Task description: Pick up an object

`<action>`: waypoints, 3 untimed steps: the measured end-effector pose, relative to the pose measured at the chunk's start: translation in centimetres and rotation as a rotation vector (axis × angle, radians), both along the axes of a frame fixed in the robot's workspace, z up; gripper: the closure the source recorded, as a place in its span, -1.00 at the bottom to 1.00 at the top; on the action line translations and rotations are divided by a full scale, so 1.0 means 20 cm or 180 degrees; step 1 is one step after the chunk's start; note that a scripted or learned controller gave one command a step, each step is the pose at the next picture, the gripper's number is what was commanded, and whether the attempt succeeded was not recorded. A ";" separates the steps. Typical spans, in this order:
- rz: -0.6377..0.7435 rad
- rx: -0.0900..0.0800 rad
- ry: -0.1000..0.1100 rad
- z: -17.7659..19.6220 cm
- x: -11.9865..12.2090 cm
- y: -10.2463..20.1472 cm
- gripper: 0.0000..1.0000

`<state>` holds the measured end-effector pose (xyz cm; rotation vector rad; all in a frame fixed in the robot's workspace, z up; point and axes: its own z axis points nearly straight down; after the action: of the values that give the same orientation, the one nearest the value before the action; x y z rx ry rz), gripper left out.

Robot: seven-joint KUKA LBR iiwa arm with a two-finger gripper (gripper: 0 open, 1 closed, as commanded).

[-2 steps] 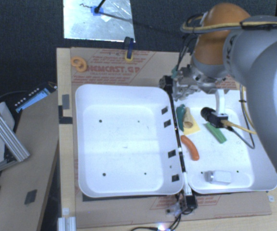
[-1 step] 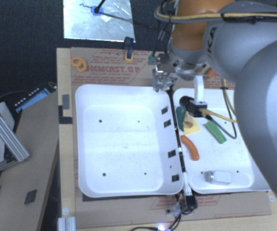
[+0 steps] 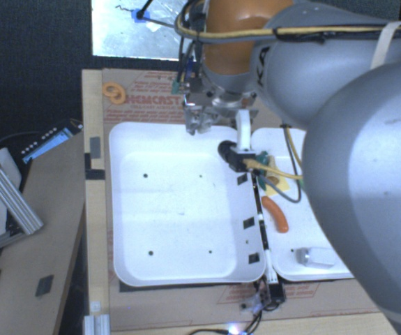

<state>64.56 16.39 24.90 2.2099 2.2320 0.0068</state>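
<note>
The arm [image 3: 353,117] is built of large, smooth, rounded grey shells with a dull sheen. Above the wrist sits a bulging orange band [image 3: 238,23], glossy enough to catch the light. A yellow cable [image 3: 284,30] runs along the grey shell and loops across the orange part, with darker wires bundled beside it. Below the band a small metallic wrist block [image 3: 210,103] carries tiny coloured connectors, and a pale strap [image 3: 385,37] crosses the upper shell.

Left bin [image 3: 176,208] lies open; the arm [image 3: 339,117] overhangs the right bin [image 3: 305,267]
</note>
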 end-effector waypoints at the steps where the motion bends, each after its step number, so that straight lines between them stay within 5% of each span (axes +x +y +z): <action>1: 0.0001 0.0003 -0.0002 0.00 0.06 0.38 1.00; 3: -0.0006 0.0013 -0.0048 1.29 0.08 0.35 1.00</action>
<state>66.17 23.46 50.66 2.2063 2.2245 0.0277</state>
